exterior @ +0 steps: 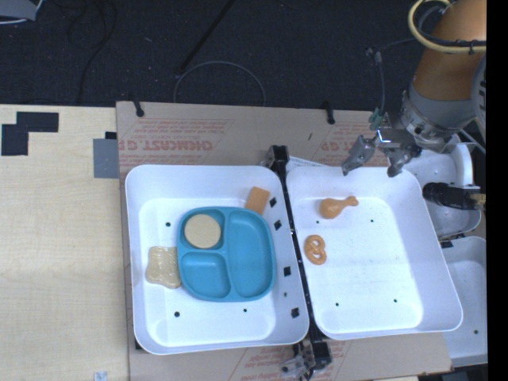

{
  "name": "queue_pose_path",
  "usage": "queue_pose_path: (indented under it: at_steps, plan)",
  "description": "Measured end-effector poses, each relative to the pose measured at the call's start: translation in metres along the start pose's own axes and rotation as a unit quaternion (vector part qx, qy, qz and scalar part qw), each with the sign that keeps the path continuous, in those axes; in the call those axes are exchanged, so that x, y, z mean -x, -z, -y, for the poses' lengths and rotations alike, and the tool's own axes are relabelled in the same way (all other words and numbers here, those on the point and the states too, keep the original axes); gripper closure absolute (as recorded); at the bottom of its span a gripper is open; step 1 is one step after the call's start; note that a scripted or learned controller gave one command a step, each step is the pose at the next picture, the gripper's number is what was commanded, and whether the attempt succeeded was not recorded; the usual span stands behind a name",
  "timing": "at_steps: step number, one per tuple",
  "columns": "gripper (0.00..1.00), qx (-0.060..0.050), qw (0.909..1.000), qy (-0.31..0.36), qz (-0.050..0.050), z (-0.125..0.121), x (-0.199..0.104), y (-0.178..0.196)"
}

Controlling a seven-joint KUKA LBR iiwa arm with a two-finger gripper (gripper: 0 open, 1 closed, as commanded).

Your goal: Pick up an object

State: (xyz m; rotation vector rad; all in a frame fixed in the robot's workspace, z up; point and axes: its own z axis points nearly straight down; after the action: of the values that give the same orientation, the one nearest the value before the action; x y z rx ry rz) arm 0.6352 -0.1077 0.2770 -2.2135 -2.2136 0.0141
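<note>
At the bottom of the frame lie the near rims of the two white bins, side by side on a sheet of cardboard (206,137). In the left bin (151,308) a blue divided plate (226,256) sits in the middle, with a round tan biscuit (202,230) resting in its upper left compartment. A pale, lumpy piece of toast (163,267) lies on the bin floor, touching the plate's left edge. An orange block (256,199) leans at the plate's upper right, close to the black divider (287,236) between the bins.

In the right bin (397,308) a small brown pretzel (315,249) lies near the left wall, and an orange drumstick (338,206) lies just above it, toward the back of the bin.

My gripper (371,159) hangs at the upper right of the frame, over the back rim of the right bin, above and to the right of the drumstick and apart from it. My two fingers are spread wide with nothing between them. Behind them rises my arm, with its orange band (448,58) at the frame's upper right corner.
</note>
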Motion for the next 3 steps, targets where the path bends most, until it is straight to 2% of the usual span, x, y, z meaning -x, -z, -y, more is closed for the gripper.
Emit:
queue_pose_path:
  at_steps: [1, 2, 3]
  plan:
    - [0.0, 0.007, 1.0, 0.001, 0.001, -0.002, 0.0, 0.008]
    - [0.0, 0.003, 1.0, 0.0, 0.0, 0.007, -0.005, -0.041]
    - [0.0, 0.002, 1.0, 0.0, 0.0, 0.005, -0.009, -0.106]
